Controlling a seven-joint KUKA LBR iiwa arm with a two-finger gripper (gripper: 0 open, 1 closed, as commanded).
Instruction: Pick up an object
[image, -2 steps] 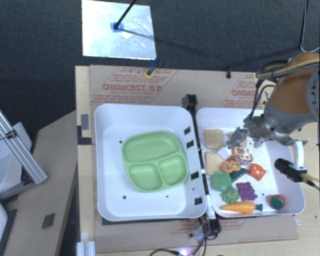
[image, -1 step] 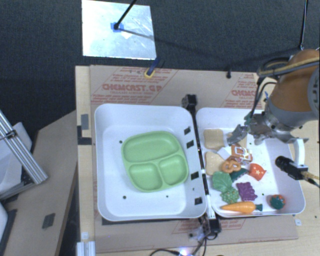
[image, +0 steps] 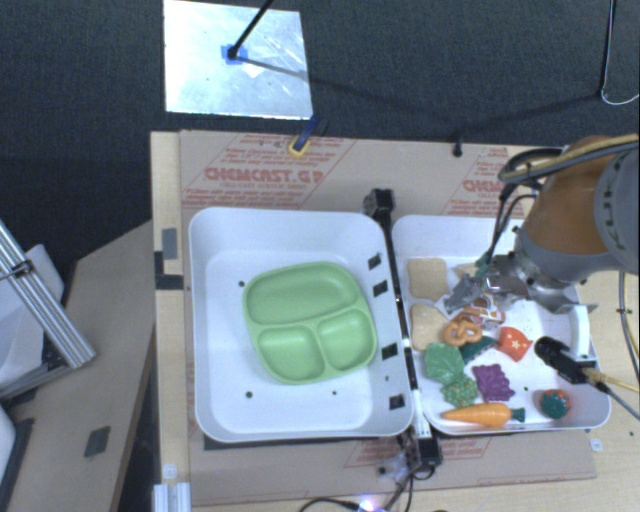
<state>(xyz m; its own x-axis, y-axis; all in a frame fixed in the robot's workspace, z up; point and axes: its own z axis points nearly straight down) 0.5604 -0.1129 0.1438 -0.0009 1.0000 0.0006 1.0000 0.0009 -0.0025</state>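
2 bins sit on the counter (image: 170, 300); toy food, carrot (image: 482, 414) nearest, fills the right bin (image: 580, 415). Beyond, the tool (image: 470, 293) hovers by the pretzel (image: 465, 329), its grip state unclear. Nothing lifted; picking remains.

The arm (image: 590, 215) is a thick rounded body, grey at its outer segment with a broad orange band above the wrist. Thin dark cables loop along its far side. The wrist end is grey metal.

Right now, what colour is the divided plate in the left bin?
Light green: the divided plate, clearest in the camera view.
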